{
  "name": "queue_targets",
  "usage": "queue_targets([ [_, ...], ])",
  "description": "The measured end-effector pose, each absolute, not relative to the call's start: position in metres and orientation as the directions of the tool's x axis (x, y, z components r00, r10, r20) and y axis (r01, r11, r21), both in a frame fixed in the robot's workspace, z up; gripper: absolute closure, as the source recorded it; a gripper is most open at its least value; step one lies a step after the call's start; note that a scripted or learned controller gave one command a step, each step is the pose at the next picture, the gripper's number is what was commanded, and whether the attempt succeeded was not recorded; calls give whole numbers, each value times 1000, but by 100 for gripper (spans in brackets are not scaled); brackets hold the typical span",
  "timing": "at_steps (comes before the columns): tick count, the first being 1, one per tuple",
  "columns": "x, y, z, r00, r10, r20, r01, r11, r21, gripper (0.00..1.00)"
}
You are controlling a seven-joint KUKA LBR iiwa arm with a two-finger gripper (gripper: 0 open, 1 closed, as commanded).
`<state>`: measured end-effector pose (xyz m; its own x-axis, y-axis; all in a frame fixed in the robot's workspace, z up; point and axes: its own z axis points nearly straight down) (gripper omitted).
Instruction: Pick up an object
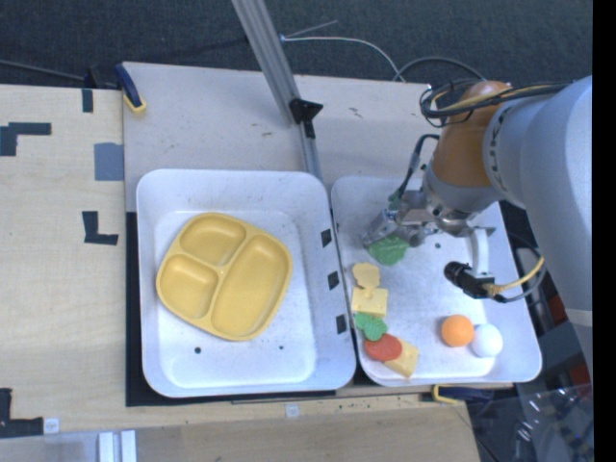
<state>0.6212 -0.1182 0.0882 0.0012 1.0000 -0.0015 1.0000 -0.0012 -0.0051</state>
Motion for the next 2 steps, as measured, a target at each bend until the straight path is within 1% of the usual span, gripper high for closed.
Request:
queue_targets([
  [1,532,-85,193,-2,1000,2,1000,2,1,0],
  [2,536,-17,188,-8,1000,3,1000,8,-3,0],
])
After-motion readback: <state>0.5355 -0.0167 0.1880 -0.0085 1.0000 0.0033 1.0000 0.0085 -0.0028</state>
